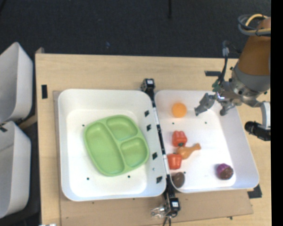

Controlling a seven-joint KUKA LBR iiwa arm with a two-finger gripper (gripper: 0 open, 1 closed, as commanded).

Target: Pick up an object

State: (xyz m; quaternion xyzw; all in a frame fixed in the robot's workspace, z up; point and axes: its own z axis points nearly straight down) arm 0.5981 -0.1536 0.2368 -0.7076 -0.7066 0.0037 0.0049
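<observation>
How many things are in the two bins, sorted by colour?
Green: 1, the divided plate
Orange: 2, the ball and the gourd-shaped piece
Red: 2, the upper piece and the lower piece
Purple: 1
Brown: 1
Total: 7

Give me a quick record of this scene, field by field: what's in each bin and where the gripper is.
left bin: green divided plate
right bin: orange ball, red pepper, orange gourd, red-orange piece, brown piece, purple piece
gripper: over the right bin's far end, right of the orange ball, open
held: nothing between the fingers
nearest to gripper: orange ball
</observation>
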